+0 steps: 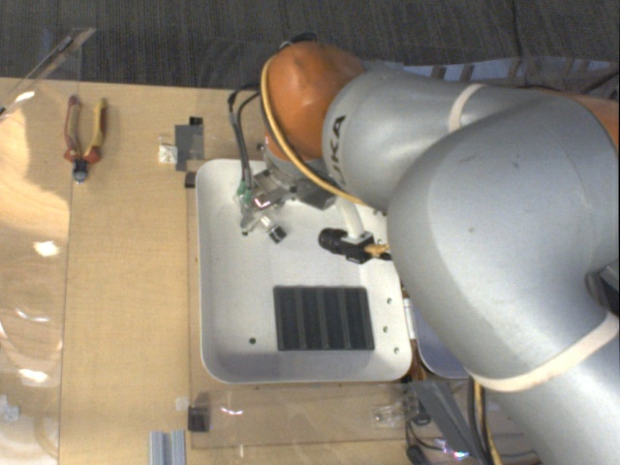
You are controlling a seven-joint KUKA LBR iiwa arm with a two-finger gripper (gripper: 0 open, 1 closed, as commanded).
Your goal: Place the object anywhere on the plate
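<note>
The pale wooden bench [126, 289] ran across the view, with dark carpet [145, 17] beyond its far edge. Patches of glare lay on the bench's left part. A white bin [228, 289] with rounded corners sat near the middle of the bench. A thin slice of a second bin [433, 355] showed at its right, under the arm.

The grey arm [484, 231] reached in from the right and covered the right side of the view, its orange band [300, 90] above the bin's far edge. The gripper [258, 216] pointed down into the far left part of the white bin, low over the floor. Whether it was open or closed could not be told from this angle.

A small dark piece [277, 232] lay just beside the gripper's tip, on its right side. Whether it was touching the gripper or resting free on the bin floor could not be told. It was not seen to be held.

A ribbed black plate [323, 318], rectangular and flat, lay on the bin floor in the near half, towards the right. The small dark piece was well apart from it, on the far side.

Outside the bin, a pair of pliers [84, 136] with red and yellow handles lay on the far left of the bench. A black block [191, 141] stood at the bin's far left corner, and a smaller black block [199, 417] near its near left corner.
</note>
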